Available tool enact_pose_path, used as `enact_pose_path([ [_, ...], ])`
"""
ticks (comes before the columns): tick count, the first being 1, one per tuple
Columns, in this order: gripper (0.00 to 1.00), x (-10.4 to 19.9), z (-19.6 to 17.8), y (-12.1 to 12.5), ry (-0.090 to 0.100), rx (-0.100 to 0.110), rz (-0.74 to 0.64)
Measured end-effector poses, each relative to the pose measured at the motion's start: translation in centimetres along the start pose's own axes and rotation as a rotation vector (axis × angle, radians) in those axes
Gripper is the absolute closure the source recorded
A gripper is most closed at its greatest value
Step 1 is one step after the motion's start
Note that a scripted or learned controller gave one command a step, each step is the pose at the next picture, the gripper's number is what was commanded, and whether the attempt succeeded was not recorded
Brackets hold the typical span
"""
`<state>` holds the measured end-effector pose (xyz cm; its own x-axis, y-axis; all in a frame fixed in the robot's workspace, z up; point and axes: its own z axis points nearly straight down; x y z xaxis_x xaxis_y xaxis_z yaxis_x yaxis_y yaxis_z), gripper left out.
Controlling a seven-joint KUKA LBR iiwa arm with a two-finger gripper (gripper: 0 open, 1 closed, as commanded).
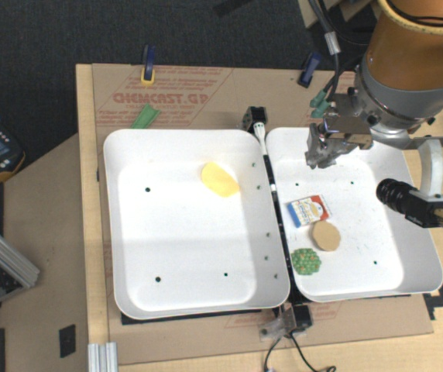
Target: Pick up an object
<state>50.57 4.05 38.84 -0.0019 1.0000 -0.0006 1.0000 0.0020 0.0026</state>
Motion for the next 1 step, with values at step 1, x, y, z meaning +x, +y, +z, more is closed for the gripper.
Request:
enact_pose_path([
  [1,1.0,-0.08,-1.16,-0.03,0.0,-0.004,0.001],
])
